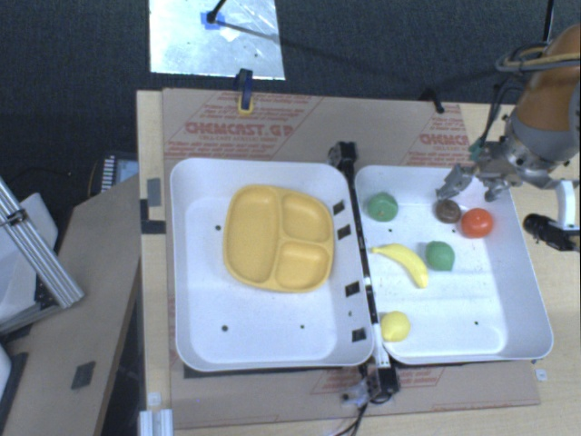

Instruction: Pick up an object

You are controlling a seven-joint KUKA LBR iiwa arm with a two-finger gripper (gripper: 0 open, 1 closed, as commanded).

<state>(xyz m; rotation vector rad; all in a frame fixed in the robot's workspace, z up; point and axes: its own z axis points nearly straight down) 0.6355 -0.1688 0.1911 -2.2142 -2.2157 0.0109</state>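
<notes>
My end effector (472,182), fingers spread, hovers just above the small brown ball (448,211): light, rounded, probably slippery, best pinched across its middle.

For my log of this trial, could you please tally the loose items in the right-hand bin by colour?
Green: 2, one at the bin's far left, one mid-bin
Yellow: 2, the banana and a small round piece
Brown: 1
Orange-red: 1
Total: 6
</notes>
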